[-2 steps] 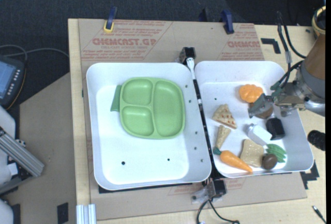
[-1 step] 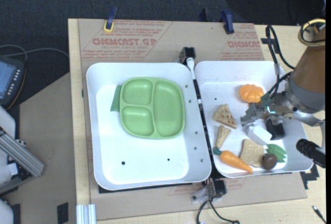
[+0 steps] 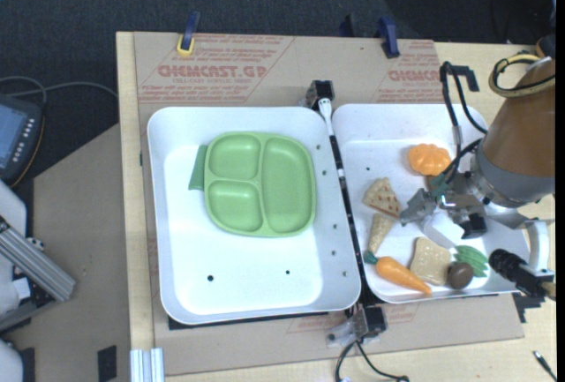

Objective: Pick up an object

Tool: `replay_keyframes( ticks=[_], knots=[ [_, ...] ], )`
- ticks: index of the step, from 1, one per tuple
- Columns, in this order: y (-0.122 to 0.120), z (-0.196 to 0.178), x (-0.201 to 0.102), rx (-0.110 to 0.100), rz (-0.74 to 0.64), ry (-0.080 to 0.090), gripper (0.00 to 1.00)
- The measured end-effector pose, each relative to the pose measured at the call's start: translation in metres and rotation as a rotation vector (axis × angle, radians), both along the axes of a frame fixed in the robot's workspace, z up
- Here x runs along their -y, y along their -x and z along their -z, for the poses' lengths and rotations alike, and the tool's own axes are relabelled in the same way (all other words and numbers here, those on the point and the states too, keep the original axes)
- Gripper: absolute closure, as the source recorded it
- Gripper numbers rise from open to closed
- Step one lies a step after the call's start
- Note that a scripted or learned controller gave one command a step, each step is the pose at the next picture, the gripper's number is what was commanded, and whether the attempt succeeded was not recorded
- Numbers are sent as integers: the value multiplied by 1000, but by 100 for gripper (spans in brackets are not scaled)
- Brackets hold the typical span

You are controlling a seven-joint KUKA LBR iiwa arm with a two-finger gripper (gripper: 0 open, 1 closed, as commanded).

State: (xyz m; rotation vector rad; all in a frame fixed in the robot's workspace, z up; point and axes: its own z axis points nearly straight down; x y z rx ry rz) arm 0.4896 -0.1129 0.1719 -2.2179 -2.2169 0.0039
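The right bin (image 3: 353, 129) holds several toy foods. An orange fruit (image 3: 429, 159) lies at the back, with a tan cracker wedge (image 3: 382, 196) and a pale wedge (image 3: 378, 234) to its left. At the front are a carrot (image 3: 402, 274), a square cracker (image 3: 429, 258), a brown ball (image 3: 459, 275) and a green piece (image 3: 473, 258). My gripper (image 3: 441, 214) hangs over the middle of this bin, just above the square cracker and to the right of the tan wedge. Its fingers are spread open and nothing is between them.
The left bin (image 3: 177, 221) holds a green divided plate (image 3: 260, 183) in its back half. A black divider rail (image 3: 339, 186) runs between the bins. Cables loop at the arm's upper right (image 3: 459, 107). Clamps sit on the bench's far edge.
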Motion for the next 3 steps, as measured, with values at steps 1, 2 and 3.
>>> replay_keyframes(
  ticks=[1,2,3],
  knots=[
    [10,48,-1,-2,0,-1,0],
    [9,88,-1,6,0,3,0],
    [7,74,2,15,3,9,100]
  ],
)
